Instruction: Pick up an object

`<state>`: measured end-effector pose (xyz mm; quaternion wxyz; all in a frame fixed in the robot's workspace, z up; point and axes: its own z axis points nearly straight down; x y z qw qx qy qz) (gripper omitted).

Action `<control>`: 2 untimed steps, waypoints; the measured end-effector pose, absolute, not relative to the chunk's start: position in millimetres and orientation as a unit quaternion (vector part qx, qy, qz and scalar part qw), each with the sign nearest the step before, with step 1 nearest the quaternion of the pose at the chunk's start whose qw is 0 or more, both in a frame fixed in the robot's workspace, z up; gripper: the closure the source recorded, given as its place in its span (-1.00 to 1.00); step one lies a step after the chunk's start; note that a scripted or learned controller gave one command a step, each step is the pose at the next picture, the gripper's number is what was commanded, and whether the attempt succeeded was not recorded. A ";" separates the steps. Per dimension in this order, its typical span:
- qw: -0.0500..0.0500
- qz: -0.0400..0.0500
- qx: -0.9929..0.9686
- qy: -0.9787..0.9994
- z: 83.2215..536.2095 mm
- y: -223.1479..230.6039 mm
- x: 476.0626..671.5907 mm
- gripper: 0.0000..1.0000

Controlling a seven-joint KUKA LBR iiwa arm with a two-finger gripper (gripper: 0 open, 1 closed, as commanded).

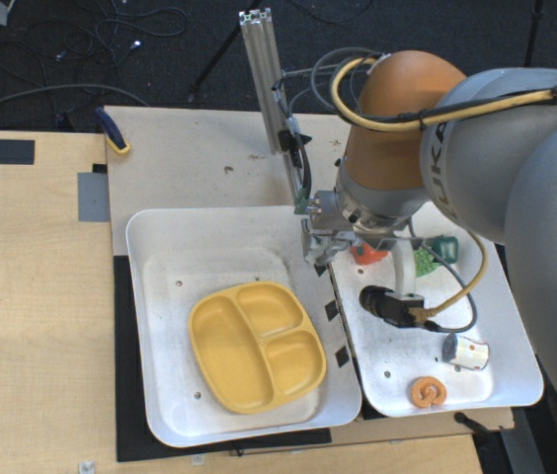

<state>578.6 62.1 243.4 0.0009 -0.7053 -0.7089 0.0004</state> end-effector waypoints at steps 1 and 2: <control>0.001 0.001 -0.706 -0.709 241.2 106.6 592.5 1.00; 0.001 0.002 -0.706 -0.708 241.3 105.3 591.7 -1.00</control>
